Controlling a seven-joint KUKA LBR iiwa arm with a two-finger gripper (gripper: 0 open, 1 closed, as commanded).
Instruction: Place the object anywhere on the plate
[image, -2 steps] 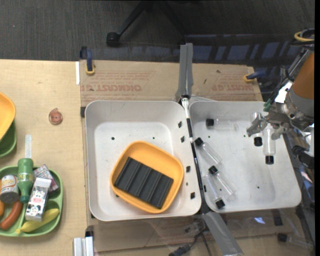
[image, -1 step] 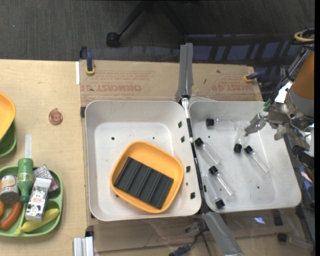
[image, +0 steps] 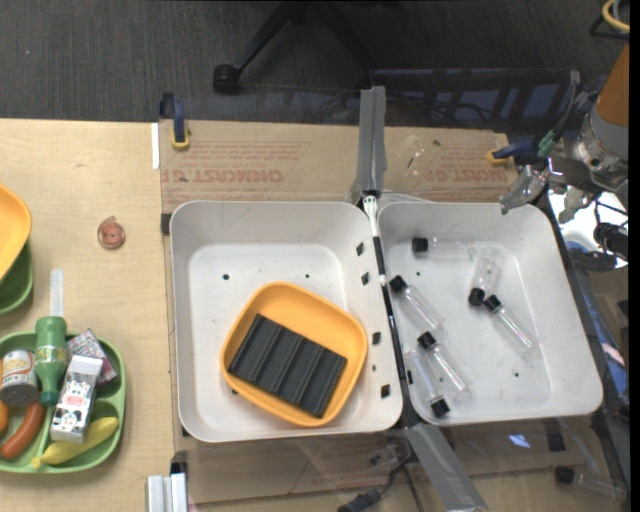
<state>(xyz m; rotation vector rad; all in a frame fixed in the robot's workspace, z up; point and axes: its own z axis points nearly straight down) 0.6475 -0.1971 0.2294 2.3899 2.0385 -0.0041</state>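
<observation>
An orange square plate (image: 343, 322) lies in the left bin (image: 200, 250), near its front. A black ribbed rectangular object (image: 288, 365) rests flat on the plate, fully inside its rim. My gripper (image: 538, 205) hangs over the back right corner of the right bin (image: 560, 330), far from the plate. Its fingers are spread open and nothing is between them.
Several clear tubes with black caps (image: 488, 300) lie scattered in the right bin. On the bench at the left stand a green tray of toy food (image: 105, 425), a yellow bowl (image: 10, 235) and a small pink item (image: 111, 233). Cardboard (image: 260, 165) lies behind the bins.
</observation>
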